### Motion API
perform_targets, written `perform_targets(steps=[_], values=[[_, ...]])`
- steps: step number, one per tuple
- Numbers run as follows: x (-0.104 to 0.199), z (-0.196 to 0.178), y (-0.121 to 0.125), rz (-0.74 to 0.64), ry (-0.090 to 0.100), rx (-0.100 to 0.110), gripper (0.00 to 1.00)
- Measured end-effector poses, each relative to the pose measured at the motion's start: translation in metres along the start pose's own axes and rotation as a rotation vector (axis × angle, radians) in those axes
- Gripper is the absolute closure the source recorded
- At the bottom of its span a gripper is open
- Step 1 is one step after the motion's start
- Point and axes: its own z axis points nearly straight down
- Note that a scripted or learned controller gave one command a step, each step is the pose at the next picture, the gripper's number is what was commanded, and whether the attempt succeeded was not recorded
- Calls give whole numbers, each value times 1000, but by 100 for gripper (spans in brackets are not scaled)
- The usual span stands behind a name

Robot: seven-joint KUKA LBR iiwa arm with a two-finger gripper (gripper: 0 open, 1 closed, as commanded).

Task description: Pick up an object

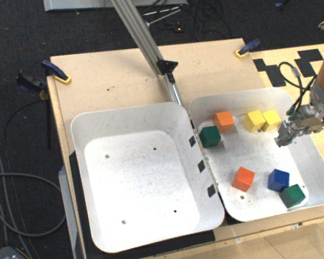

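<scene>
The right bin [311, 161] holds several small blocks. An orange one [224, 121] and a dark green one [209, 137] sit near its far left. Two yellow blocks [255, 120] [271, 119] lie side by side toward the back. Another orange block [243, 178] rests near the front, with a blue block [278, 179] and a green block [292, 195] at the front right. My gripper [286, 135] hangs over the right side of this bin, just right of and slightly nearer than the yellow blocks. Nothing shows between its fingers.
The left bin [135, 175] lies beside the right one on the wooden bench [112, 79]. A metal pole [138, 30] slants in from the top to the bins' shared edge. Clamps [56, 72] [247, 48] sit on the bench's far corners. Cables trail on the floor at left.
</scene>
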Motion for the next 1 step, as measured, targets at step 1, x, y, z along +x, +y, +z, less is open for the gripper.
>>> perform_targets(steps=[1], values=[[49,-13,7,-5,3,2,100]])
